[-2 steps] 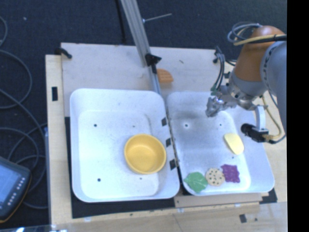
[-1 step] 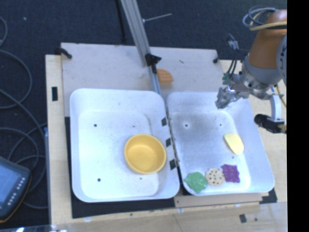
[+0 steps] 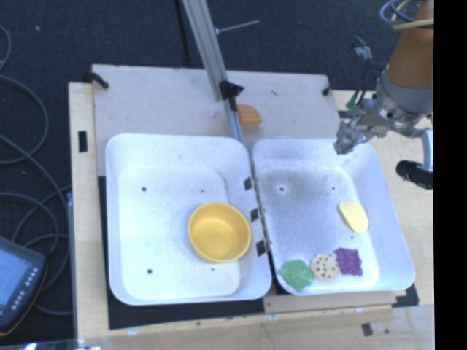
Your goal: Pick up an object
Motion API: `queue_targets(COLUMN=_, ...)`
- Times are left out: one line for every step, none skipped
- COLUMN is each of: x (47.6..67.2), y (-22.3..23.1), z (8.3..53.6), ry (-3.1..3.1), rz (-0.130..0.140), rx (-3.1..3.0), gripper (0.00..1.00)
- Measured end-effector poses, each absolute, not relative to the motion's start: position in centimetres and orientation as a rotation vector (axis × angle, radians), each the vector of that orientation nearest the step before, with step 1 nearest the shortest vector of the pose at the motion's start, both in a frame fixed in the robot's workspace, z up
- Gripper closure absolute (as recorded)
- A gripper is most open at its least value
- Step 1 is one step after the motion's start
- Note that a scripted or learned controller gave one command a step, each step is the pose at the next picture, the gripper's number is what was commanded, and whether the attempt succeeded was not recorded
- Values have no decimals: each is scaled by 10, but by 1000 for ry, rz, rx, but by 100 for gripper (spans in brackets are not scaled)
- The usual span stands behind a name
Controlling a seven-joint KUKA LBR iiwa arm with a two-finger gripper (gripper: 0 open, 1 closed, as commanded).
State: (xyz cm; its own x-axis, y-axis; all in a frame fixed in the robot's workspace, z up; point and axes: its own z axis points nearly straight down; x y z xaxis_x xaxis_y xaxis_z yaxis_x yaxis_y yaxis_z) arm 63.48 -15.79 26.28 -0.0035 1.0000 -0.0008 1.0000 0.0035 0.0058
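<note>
The nearest candidate to pick is the pale yellow flat piece, lying alone on the floor of the right bin, below the pincer and slightly toward the arm's side of it. It looks like a small, light, stiff plastic or foam toy; being low and flat, it probably needs the fingers to straddle its short width, pressing down close to the bin floor.

Further below, along the bin's near edge, sit a purple lumpy piece, a round speckled cookie and a green leaf-shaped piece, close together and partly touching, so a clean hold among them looks harder.

Across the divider, away from the arm, a yellow bowl rests upright in the left bin. An orange object lies on the board beyond both bins, half behind a metal post.

The pincer hovers over the right bin's far corner; it is too small and blurred to tell whether it is released or clenched, and nothing visible hangs from it.
</note>
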Motion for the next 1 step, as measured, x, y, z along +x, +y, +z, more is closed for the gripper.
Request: queue_targets(x=644, y=-116, z=262, ry=2227, rz=2, rx=2213, gripper=100)
